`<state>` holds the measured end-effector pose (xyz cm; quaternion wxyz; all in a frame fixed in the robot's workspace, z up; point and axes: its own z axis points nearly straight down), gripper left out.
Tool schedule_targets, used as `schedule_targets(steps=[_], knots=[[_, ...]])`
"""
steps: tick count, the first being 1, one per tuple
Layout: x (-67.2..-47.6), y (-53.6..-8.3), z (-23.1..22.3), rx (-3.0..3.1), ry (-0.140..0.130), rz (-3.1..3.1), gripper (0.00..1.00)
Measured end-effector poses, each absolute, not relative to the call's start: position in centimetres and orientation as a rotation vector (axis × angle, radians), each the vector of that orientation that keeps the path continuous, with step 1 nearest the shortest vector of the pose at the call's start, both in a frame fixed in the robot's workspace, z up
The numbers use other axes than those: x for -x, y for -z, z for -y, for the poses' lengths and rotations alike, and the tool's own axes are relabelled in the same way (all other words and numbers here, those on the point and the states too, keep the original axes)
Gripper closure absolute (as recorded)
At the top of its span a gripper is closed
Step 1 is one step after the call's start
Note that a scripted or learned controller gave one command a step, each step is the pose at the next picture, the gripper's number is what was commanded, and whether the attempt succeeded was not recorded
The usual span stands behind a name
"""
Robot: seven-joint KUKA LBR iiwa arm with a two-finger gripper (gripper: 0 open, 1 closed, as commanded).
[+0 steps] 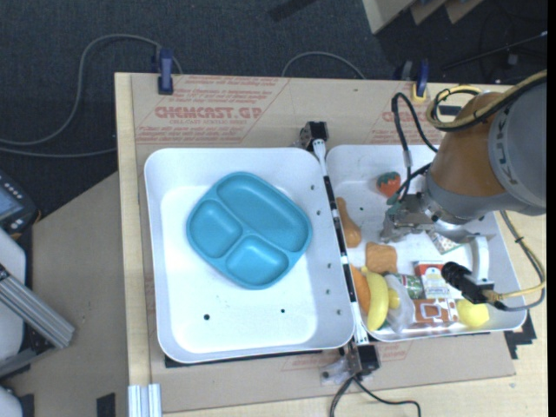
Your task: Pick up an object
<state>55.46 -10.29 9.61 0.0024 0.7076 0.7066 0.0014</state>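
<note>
The right bin (369,160) holds several small items: a red-and-green strawberry-like piece (387,182), an orange carrot-like stick (347,221), a tan bread-like chunk (380,257), a yellow banana (377,297), an orange piece (362,288) beside it, a red-and-white packet (432,292) and a yellow lemon-like piece (473,314). My gripper (401,220) reaches down into this bin from the right, just right of the carrot stick and above the bread chunk. The grey arm with its orange band (465,150) covers the bin's right part.
The left bin (165,233) carries a blue three-compartment plate (248,229). Black cables (408,124) loop over the right bin's far edge. A black clip (314,133) sits where the bins meet at the back. Bench wood surrounds both bins.
</note>
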Motion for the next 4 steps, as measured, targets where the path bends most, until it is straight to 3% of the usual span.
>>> schedule_targets(steps=[1, 2, 3, 4], knots=[[-55.4, -9.6, 10.3, -2.22, -0.004, -2.217, 0.0], [-59.4, -8.4, 13.6, -2.219, -0.001, -2.217, 0.0], [-65.0, -8.5, 9.7, -2.211, -0.006, -2.223, 0.0], [-64.8, -9.6, 9.9, -2.215, -0.003, -2.221, 1.0]])
